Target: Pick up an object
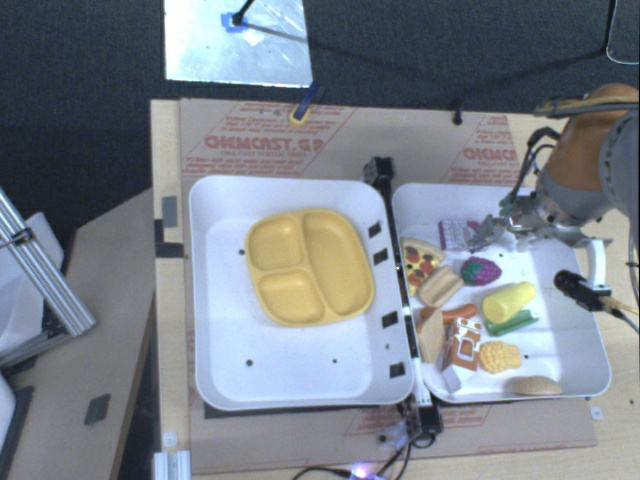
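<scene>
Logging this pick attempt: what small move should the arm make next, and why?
Probably lower toward the purple toy. The hand sits at the right bin's far side, just above that toy, with nothing visibly between its fingers, and the toy has some space around it.

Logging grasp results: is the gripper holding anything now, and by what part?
Cannot tell. The gripper sits low in the right bin near the purple toy, but no object shows between its fingers.
</scene>
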`<state>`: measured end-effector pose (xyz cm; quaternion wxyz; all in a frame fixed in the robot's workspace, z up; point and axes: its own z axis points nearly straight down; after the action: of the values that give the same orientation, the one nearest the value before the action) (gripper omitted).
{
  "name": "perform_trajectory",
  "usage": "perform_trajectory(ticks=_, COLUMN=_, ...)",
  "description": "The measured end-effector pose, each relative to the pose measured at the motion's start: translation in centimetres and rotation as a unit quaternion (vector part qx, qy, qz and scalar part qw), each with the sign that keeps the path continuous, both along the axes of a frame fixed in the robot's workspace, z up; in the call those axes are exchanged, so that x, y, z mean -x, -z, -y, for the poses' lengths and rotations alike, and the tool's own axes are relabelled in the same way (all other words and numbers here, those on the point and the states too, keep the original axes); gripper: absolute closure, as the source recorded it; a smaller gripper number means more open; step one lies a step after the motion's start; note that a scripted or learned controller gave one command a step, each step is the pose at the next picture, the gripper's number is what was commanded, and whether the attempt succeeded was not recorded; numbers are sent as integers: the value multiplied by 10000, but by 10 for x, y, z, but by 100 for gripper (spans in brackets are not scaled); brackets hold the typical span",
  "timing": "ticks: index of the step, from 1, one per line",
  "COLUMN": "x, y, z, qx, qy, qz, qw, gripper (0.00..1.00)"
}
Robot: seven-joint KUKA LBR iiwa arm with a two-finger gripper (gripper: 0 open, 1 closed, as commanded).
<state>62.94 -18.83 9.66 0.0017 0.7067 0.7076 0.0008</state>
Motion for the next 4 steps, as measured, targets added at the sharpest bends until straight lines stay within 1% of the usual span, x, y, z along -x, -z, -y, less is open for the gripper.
perform_trajectory(ticks=1, x=-1, y=9, z=1, qx=-1, qy=-14, qz=-16, qw=10000, gripper=0)
perform_trajectory(ticks=2, x=-3, y=-3, z=0, qx=-1, qy=-23, qz=15, qw=10000, gripper=100)
perform_trajectory(ticks=4, x=-24, y=-101, z=-3, qx=3, qy=-26, qz=23, qw=10000, gripper=100)
